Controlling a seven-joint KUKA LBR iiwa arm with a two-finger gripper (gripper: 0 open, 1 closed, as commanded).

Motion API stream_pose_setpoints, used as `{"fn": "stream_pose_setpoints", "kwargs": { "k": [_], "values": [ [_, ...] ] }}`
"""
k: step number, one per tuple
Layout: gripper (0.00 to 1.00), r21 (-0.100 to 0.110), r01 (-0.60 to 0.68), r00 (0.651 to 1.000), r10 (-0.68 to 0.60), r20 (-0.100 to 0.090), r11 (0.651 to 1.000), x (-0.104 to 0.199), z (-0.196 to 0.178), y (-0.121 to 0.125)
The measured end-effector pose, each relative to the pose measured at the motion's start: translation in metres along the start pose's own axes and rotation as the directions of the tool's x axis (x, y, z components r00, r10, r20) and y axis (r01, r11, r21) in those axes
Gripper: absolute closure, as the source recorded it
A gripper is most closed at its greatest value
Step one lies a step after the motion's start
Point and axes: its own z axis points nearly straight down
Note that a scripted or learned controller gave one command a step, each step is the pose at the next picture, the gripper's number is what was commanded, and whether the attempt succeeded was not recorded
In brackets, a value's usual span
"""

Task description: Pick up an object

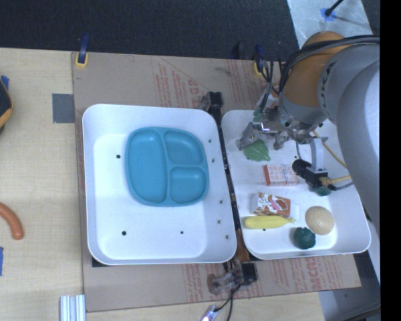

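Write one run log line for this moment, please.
gripper: over right bin, at green object | grasp: unconfirmed | left bin: blue plate

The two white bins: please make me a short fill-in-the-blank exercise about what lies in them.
1. The blue divided plate lies in the ____ bin of the view.
2. The gripper hangs over a ____ object in the right bin.
3. The yellow banana lies just below the small ____.

Missing words: left; green; packet
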Motion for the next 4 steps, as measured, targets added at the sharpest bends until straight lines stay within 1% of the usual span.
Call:
{"fn": "stream_pose_setpoints", "kwargs": {
  "k": [1,2,3,4],
  "values": [
    [0.00,-0.001,0.000,1.000,0.000,0.001,1.000,-0.011,0.000,0.003],
    [0.00,0.002,0.000,1.000,0.000,0.000,1.000,0.002,0.000,0.003],
    [0.00,0.000,-0.001,1.000,0.001,0.001,1.000,-0.012,0.000,0.003],
    [0.00,0.002,0.001,1.000,-0.001,0.000,1.000,0.004,0.000,0.003]
  ]
}}
